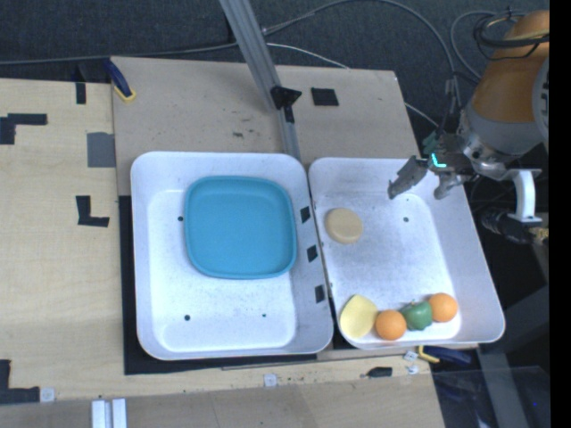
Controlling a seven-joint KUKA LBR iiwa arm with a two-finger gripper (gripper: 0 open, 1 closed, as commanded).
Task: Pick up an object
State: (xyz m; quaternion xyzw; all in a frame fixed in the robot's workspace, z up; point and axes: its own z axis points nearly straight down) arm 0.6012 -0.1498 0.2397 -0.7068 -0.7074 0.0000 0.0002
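I see my pincer (pixel 419 182) hovering over the right white bin's (pixel 464 239) far end, its two fingers spread apart with nothing between them. The nearest target, a round beige puck-like object (pixel 343 225), lies left and nearer the camera from it, on the bin floor.

Robotics lab: taped plywood bench (pixel 53 239), loose cables (pixel 357 12).
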